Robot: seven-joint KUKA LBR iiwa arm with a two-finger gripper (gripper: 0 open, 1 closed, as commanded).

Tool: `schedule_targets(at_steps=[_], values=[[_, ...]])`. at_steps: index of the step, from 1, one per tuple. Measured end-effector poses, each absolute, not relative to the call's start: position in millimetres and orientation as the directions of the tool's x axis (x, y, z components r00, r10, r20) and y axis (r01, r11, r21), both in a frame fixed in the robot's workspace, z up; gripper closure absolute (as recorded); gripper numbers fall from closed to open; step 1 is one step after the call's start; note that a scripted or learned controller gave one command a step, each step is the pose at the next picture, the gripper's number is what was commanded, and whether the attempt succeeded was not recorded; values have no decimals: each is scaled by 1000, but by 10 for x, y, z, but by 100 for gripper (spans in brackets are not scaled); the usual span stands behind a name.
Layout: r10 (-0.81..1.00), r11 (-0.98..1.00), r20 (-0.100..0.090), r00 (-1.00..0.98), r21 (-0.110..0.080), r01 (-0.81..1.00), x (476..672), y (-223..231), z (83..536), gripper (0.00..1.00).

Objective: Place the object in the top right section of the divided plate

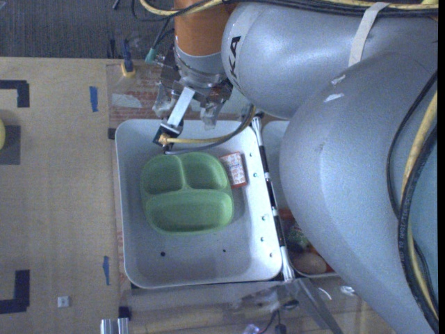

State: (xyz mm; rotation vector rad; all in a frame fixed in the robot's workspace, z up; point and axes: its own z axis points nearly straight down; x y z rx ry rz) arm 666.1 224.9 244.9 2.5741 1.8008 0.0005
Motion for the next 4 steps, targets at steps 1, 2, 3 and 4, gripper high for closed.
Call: schedule_targets(at_steps=[1, 2, 3, 4], values=[[617, -787, 2, 787, -1, 617, 6528, 2236, 2687, 0], [245, -970, 1, 970, -2, 245, 6491, 2235, 2284, 0], [245, -969, 1, 969, 0, 245, 6490, 2234, 2283, 0], [196, -981, 2, 981, -1, 196, 6583, 2169, 2729, 0]])
